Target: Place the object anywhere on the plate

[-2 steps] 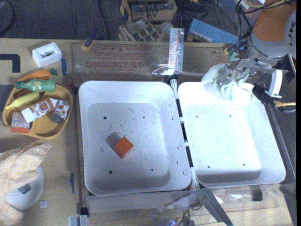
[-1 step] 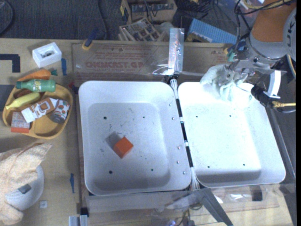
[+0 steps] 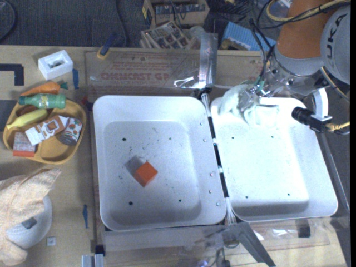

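An orange block [image 3: 147, 173] with a grey side lies on the floor of the left bin [image 3: 111, 121], a little left of its middle. My gripper [image 3: 251, 100] hangs over the far left corner of the right bin [image 3: 278, 171], well away from the block. It is blurred. A pale, whitish rounded shape [image 3: 232, 101] sits right beside and under it against the bin wall. I cannot tell whether this shape is the plate or whether the gripper touches it.
A wooden bowl [image 3: 47, 149] of toy food stands left of the bins, with a small white box [image 3: 55, 64] behind it and a pale cloth [image 3: 25, 199] in front. A cardboard sheet and cable clutter lie behind the bins. A black cable fitting [image 3: 308, 117] juts over the right bin.
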Motion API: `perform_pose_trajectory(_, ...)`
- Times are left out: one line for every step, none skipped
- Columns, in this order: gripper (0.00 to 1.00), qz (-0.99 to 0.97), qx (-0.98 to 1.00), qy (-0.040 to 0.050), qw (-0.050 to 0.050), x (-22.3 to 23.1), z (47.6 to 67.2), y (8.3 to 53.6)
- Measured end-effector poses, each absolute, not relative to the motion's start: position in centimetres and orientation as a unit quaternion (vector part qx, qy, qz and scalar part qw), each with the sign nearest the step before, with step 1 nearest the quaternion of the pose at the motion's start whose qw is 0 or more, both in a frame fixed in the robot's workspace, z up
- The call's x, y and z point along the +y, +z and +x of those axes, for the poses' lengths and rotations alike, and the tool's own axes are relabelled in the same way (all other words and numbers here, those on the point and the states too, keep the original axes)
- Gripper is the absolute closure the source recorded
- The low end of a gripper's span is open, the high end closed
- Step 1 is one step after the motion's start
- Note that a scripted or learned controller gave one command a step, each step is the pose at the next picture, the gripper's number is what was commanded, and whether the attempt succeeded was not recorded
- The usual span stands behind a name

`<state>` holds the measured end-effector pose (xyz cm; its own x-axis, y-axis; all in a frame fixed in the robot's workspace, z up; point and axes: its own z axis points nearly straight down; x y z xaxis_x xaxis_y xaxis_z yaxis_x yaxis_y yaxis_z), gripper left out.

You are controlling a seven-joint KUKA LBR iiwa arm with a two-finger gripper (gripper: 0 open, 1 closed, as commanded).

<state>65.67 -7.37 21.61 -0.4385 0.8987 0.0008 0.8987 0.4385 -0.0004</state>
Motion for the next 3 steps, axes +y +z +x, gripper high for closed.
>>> perform_pose_trajectory(1.00, -0.351, -0.937, -0.0005, 0.000, -2.8, 63.9, 22.8)
perform_pose_trajectory(1.00, -0.158, -0.987, -0.0008, -0.001, 0.9, 62.6, 22.9)
perform_pose_trajectory(1.00, -0.002, -1.000, -0.0009, -0.001, 5.9, 60.7, 23.8)
